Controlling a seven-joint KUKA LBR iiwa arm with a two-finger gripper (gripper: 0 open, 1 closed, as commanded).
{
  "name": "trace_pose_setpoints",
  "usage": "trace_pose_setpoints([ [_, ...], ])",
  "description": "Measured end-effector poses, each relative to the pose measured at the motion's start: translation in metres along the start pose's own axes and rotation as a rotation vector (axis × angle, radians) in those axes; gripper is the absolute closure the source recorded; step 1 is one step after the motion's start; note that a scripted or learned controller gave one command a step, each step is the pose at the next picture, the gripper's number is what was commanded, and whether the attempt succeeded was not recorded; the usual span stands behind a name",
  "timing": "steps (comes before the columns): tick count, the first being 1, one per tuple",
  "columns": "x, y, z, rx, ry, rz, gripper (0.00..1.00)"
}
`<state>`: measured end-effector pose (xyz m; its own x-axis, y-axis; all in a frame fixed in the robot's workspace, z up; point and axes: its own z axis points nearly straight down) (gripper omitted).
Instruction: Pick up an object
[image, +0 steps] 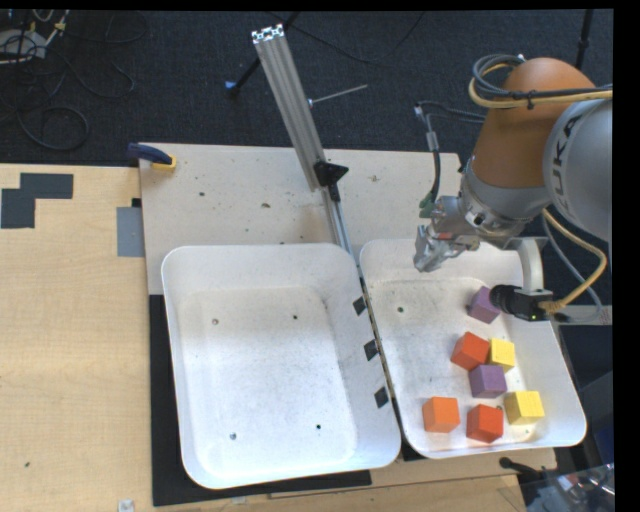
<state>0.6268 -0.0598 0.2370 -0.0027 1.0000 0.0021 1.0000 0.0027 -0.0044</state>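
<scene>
The grey arm (545, 140) reaches in from the right, its gripper (432, 252) hanging over the far end of the right bin (420, 330); whether it is open or closed I cannot tell. The left bin (265, 370) sits beside it. In the right bin lie seven blocks: orange-red ones (470, 351) (440, 414) (485, 422), purple (484, 304) (488, 379), yellow (502, 353) (524, 406).
</scene>
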Motion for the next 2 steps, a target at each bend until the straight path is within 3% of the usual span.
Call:
trace_pose_setpoints([
  [2, 0.113, -0.023, 0.005, 0.001, 0.000, -0.002, 1.00],
])
